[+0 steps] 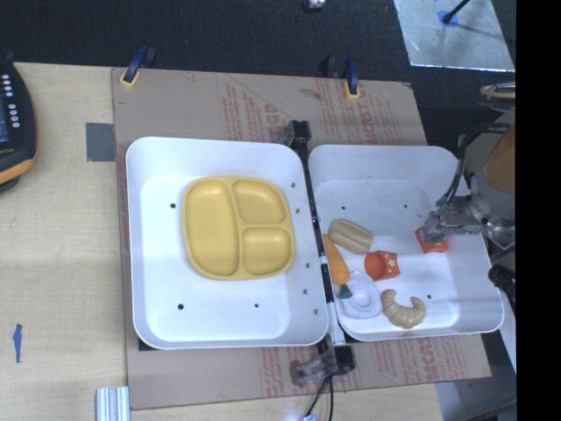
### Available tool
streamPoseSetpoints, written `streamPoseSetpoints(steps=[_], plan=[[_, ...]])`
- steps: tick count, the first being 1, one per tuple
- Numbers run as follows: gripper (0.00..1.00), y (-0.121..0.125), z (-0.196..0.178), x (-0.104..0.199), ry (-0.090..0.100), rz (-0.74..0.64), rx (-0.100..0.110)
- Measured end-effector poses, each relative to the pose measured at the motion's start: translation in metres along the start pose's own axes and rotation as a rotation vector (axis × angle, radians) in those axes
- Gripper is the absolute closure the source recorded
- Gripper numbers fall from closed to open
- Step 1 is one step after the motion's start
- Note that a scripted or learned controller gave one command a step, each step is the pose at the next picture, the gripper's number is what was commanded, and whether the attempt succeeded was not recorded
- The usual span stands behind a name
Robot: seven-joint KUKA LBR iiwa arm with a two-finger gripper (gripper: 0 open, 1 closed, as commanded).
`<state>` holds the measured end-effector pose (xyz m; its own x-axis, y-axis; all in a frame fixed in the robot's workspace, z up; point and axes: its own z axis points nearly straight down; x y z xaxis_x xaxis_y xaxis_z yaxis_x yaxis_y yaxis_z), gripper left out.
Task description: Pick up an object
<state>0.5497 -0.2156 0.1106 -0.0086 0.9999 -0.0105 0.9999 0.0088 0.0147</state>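
The right white bin [386, 169] holds several small items. A tan bread roll [351, 235] and an orange carrot [337, 262] lie near its left wall. Close to the middle is a red piece [381, 264]. At the front sit a white cup-like item [361, 302] and a beige croissant [404, 310]. My gripper [438, 230] is low at the bin's right side, directly over a small red-orange block [432, 243] and touching or nearly touching it. The block's top is hidden by the gripper.
The left white bin [158, 235] carries a yellow divided plate [237, 227]. Both bins rest on a brown board held by clamps [351, 82]. A handheld controller [13, 121] lies at the far left. The arm [491, 182] fills the right bin's right edge.
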Motion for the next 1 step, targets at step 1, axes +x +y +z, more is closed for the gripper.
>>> streamPoseSetpoints(steps=[1], plan=[[1.0,-0.0744,-0.0852,0.0029,0.011,0.009,0.015]])
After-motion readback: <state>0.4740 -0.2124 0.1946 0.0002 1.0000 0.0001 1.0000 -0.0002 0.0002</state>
